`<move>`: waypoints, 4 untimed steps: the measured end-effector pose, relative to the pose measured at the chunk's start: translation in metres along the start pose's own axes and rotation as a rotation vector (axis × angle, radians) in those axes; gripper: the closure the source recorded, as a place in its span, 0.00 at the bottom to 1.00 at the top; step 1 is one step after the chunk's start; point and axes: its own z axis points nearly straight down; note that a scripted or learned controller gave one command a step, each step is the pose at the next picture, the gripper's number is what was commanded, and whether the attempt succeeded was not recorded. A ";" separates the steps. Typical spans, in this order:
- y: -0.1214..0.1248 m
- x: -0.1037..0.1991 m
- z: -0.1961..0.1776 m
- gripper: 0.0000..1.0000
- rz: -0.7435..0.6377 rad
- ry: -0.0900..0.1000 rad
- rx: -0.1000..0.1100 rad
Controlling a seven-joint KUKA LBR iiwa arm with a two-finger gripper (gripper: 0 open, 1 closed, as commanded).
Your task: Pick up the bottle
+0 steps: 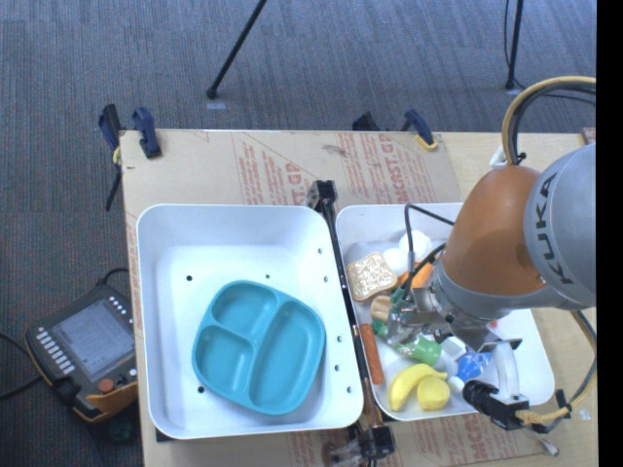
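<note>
Over right bin: gripper down in clutter, jaw state can't tell. Green bottle just beside fingertips, lying near yellow banana and orange carrot. Blue divided plate alone in left bin.

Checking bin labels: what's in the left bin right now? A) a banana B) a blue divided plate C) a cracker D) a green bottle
B: the blue divided plate lies flat in the left bin, while the banana and the other small things are in the right bin.
</note>
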 end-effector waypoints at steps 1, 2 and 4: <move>0.001 0.070 0.000 1.00 0.029 0.000 -0.001; 0.002 0.115 -0.008 1.00 -0.107 -0.001 -0.002; 0.002 0.108 -0.066 1.00 -0.207 -0.002 -0.001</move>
